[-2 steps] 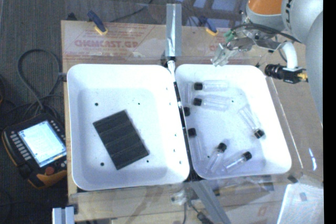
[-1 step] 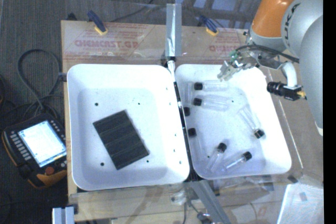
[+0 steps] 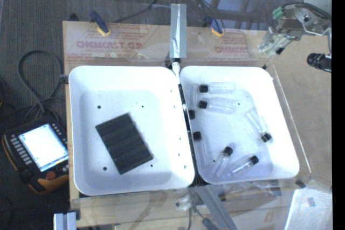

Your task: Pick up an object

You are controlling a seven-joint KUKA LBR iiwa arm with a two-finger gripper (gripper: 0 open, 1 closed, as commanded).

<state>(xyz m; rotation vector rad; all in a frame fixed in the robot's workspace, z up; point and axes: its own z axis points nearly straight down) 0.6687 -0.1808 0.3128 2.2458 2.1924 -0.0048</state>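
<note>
The gripper [image 3: 272, 40] hangs up high near the top right corner, past the back edge of the right bin [image 3: 280, 110], and nothing is between its fingers. I cannot tell how far apart the fingers are, because they look small and blurry there. The things to pick are in the right bin: a few clear little tubes with black caps. Two tubes [image 3: 215, 97] lie side by side near the back, one tube [image 3: 257, 125] lies slanted near the right wall, and two more [image 3: 233, 163] lie close together near the front. One loose black cap [image 3: 197, 136] sits by the left wall. The left bin [image 3: 75, 116] has a flat dark pad [image 3: 123, 143] in it. I think the arm is only getting ready to go down. A good pick would be the slanted tube by the right wall, since it lies apart from the others. The fingers should come down across the tube, one on each long side, and close on its middle. The tubes are round and smooth, so they could roll or slip away.
</note>
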